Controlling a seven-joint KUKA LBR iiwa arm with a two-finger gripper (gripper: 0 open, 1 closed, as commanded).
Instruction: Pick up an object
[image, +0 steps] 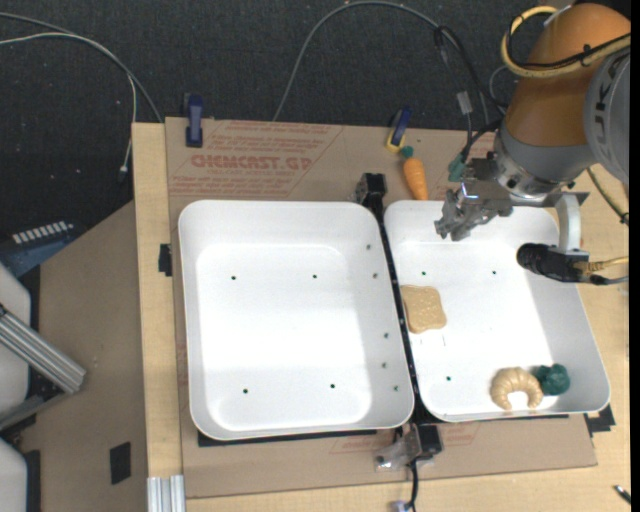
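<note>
**Approach over the right bin: choose a target, come down square**

The arm (560, 95) reaches in from the right. Its jaws hang above the far end of the right bin (500, 300), toward the far-left corner. Whether they are apart or together cannot be told from this angle. Nothing is visibly held.

Candidates, all in the right bin:
- A tan bread slice (423, 308) lies flat on the floor, close against the wall shared with the left bin (280, 330), about mid-length.
- A croissant (516, 388) sits in the near-right corner.
- A small green piece (551, 378) sits just beside the croissant on its right, possibly touching it.

An orange carrot (414, 178) lies out on the table (155, 300), beyond the right bin's far rim.

Judgement: this is the approach step, with no target committed to yet.
- The bread is nearest, but it is thin, flat and tight to the wall. A straight-down pinch would likely skate over it or foul the rim.
- The croissant looks the better bet, since its bulk stands proud of the floor and gives something to close on.

To do it well:
- Travel high over the bin and centre over the croissant's thick middle.
- Turn the wrist so the jaws straddle the arc crosswise, not tip to tip.
- Open wide before descending.
- Keep one side clear of the green piece and both sides clear of the corner walls.
- Come down vertically and stop just short of the floor.
- Close gently, since the croissant probably yields, and lift straight up.
</note>
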